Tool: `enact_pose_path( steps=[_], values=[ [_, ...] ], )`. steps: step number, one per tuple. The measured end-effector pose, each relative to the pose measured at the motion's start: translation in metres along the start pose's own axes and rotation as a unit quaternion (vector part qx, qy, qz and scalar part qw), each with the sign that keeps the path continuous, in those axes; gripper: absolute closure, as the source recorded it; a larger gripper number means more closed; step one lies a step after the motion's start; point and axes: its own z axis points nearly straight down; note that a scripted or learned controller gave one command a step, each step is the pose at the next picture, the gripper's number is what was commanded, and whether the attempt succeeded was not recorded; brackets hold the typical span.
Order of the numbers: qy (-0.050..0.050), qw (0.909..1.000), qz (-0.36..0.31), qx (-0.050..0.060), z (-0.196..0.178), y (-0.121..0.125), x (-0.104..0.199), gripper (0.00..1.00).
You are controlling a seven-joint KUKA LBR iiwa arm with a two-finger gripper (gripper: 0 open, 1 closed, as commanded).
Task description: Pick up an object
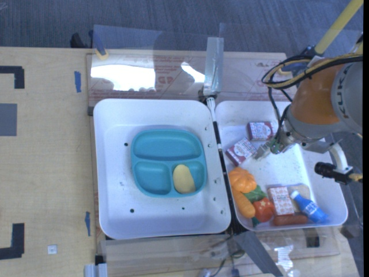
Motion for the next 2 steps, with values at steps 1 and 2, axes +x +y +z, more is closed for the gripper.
enact_pose_path(
  steps=[1, 2],
  values=[
    [0.002, 1.0000, 0.002, 0.005, 0.001, 0.041, 0.002, 1.00],
    [0.000, 0.9810, 0.194, -0.001, -0.100, 0.041, 0.027, 1.00]
  ],
)
